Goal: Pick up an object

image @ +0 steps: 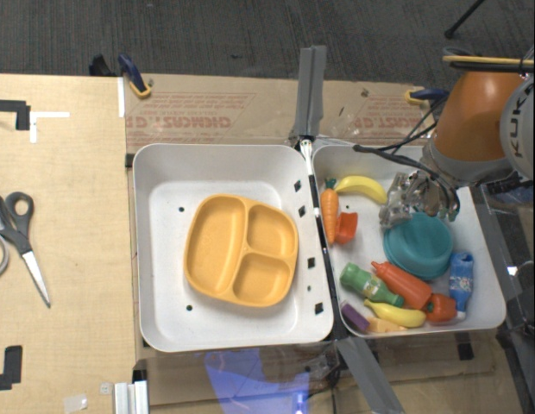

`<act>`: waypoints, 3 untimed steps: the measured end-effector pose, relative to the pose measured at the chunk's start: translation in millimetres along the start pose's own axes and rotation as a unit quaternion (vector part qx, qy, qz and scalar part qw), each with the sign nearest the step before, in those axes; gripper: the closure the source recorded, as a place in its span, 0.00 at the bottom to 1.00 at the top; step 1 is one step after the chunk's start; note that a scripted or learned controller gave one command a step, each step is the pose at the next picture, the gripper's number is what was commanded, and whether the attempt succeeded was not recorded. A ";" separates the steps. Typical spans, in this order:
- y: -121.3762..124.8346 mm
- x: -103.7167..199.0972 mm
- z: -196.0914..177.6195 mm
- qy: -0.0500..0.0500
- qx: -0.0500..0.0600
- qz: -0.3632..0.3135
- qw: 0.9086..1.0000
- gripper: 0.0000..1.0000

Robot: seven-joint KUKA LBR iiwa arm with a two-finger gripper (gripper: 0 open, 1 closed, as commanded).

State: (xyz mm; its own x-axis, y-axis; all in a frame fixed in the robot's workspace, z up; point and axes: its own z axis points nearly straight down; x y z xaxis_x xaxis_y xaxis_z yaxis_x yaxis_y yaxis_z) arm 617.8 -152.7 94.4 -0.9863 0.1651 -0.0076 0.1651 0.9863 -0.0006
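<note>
We saw two white bins side by side at mid-frame. The left bin (155, 257) held a yellow divided plate (242, 250), with bare floor all around it up to the walls. The right bin (487, 317) was crowded. A banana (362, 186) lay near its upper wall, and a carrot (329, 214) stood along the left wall with a small red piece (347, 225) just beside it. A teal bowl (418, 246) sat at the centre, a blue bottle (462, 281) near the right wall. Along the lower wall lay a green bottle (368, 284), an orange bottle (405, 285), a second yellow banana (397, 315), a purple piece (355, 317) and a red-orange piece (441, 308), touching or overlapping one another. Little open floor remained there.

The gripper (418, 197) hung over the bowl's upper rim, below the orange band (479, 115). Its metal parts blurred together, so we could not tell whether it was open, closed or holding anything. The arm was cut off at the frame's right edge. Scissors (22, 240) lay on the bench at the left.
</note>
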 end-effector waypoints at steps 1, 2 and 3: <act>34.8 -12.5 1.2 0.001 0.000 0.111 0.994 1.00; 60.9 -19.1 1.5 0.001 0.001 0.262 0.965 1.00; 50.9 0.7 -31.2 0.002 0.001 0.294 0.956 1.00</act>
State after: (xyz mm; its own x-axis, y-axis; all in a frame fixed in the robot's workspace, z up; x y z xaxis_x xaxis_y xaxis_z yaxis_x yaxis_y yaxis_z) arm 625.3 -102.3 125.5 -0.7232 0.6906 -0.0027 0.6906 0.7232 0.0009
